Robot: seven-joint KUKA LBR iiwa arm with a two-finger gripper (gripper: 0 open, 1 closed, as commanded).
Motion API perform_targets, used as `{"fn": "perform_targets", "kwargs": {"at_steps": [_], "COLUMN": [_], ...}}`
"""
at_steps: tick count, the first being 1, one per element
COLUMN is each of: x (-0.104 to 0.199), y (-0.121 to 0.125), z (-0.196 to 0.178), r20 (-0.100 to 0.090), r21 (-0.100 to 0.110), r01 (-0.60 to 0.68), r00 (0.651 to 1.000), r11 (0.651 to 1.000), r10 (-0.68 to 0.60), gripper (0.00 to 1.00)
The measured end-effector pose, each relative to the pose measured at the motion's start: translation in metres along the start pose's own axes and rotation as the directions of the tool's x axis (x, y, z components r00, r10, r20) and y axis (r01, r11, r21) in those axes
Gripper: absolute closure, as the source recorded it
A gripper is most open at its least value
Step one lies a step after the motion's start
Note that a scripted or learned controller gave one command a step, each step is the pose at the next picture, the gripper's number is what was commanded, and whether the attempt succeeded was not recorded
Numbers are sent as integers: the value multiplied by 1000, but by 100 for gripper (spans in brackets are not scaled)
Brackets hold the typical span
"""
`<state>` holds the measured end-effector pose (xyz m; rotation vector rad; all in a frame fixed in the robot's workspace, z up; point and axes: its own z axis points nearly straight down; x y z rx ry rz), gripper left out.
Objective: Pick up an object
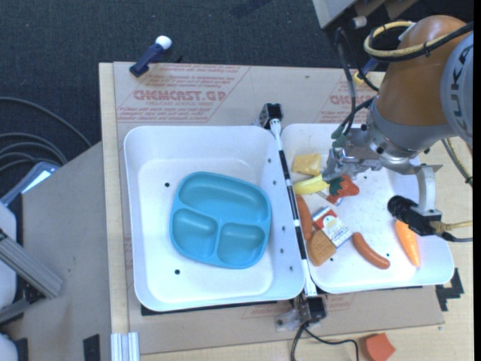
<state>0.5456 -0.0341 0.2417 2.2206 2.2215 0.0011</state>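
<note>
The gripper (340,173) is seen over the right bin (432,271) (its 10 o'clock corner); finger state cannot be told.

The arm (421,89) has a rounded orange band above a grey wrist housing, with white letters, perhaps "UK", at the frame edge. A yellow cable loops over the top, dark cables run alongside. The gripper (340,173) is pale metal, and a black fitting juts below
</note>
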Motion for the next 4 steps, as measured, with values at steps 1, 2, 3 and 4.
{"fn": "perform_targets", "kwargs": {"at_steps": [1, 2, 3, 4], "x": [1, 39, -8, -60], "y": [-61, 6, -11, -53], "z": [-5, -10, -23, -2], "r20": [-1, 0, 0, 0], "r21": [4, 0, 3, 4], "r01": [-1, 0, -1, -1], "r00": [1000, 1000, 1000, 1000], "r11": [1000, 1000, 1000, 1000], "r10": [1, 0, 1, 1], "gripper": [100, 100, 100, 100]}}
